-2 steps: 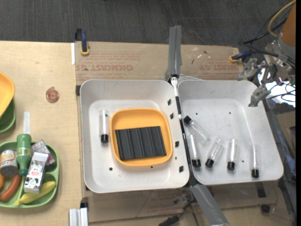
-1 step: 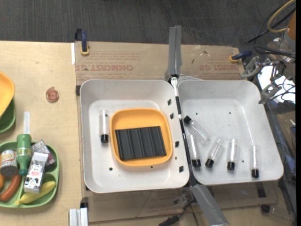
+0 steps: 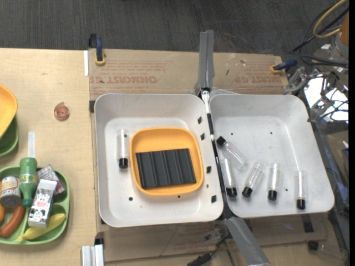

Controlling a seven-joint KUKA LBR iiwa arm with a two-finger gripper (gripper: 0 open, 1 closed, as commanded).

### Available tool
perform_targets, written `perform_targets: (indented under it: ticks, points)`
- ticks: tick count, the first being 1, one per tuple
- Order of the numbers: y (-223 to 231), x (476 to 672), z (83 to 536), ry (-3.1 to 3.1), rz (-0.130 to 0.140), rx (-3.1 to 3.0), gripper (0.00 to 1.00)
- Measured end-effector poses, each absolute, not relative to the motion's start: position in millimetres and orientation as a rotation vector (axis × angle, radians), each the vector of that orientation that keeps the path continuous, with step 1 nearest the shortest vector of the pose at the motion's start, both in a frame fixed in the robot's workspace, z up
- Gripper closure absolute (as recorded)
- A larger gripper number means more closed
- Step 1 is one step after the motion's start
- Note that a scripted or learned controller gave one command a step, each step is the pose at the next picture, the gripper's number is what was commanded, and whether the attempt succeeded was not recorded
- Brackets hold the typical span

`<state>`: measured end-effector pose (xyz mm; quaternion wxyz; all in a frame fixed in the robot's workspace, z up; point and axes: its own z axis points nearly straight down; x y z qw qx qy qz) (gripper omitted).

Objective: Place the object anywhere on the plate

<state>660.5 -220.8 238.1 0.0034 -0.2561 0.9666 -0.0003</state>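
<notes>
Tubes (image 3: 272,180) lie in the right bin (image 3: 266,115), five of them; one more tube (image 3: 122,148) lies beside the orange plate (image 3: 136,143). I cannot tell the end effector's state.

An orange plate (image 3: 166,160) with a dark ribbed insert sits in the left bin; a clear, black-capped vial (image 3: 122,148) lies just left of it.

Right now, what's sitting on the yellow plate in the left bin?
A dark ribbed rectangular block lies flat on the yellow plate, covering most of its floor. Whatever is beneath the block is hidden. A clear tube lies beside the plate, not on it.
</notes>
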Motion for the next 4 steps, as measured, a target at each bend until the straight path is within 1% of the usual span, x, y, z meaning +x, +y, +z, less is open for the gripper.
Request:
perform_targets:
  ticks: [1, 2, 4]
  points:
    - [-212, 660.3, 237, 2.877, 0.001, -1.247, 0.00]
    - [-219, 659.8, 206, 2.629, 0.002, -1.711, 0.00]
    - [-221, 660.0, 237, 2.086, -0.001, -2.340, 0.00]
